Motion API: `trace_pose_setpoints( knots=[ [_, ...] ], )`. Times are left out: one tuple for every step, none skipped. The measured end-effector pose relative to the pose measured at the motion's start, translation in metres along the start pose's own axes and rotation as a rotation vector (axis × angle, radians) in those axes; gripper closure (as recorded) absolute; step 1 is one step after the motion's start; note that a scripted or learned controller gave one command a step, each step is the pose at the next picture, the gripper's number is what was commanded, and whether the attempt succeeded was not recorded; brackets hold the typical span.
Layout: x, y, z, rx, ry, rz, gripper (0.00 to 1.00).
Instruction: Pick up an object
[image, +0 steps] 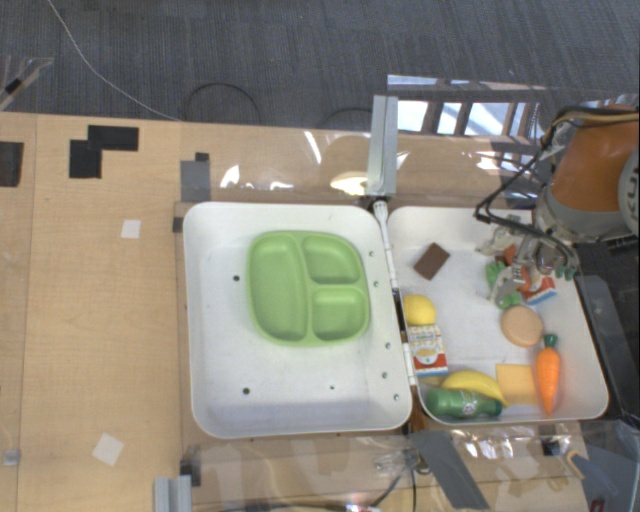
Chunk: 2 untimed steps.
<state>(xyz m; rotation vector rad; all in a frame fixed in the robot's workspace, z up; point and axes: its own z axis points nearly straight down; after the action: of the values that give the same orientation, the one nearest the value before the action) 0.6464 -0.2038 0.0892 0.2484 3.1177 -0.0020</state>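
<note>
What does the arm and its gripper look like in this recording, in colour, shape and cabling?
The arm shows as a rounded orange band with a grey housing at its right side. Black cables loop from it towards the wrist. Below sits the gripper, a small cluster of pale grey metal parts, too cluttered to make out finer detail or markings.

Wooden bench (90, 330) bears two white bins (215, 400).
</note>
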Motion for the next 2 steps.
trace_pose_setpoints(
  knots=[
    [0.027,-0.005,0.001,0.000,0.003,0.095,0.00],
    [0.102,-0.019,-0.002,0.001,0.003,0.150,0.00]
  ],
)
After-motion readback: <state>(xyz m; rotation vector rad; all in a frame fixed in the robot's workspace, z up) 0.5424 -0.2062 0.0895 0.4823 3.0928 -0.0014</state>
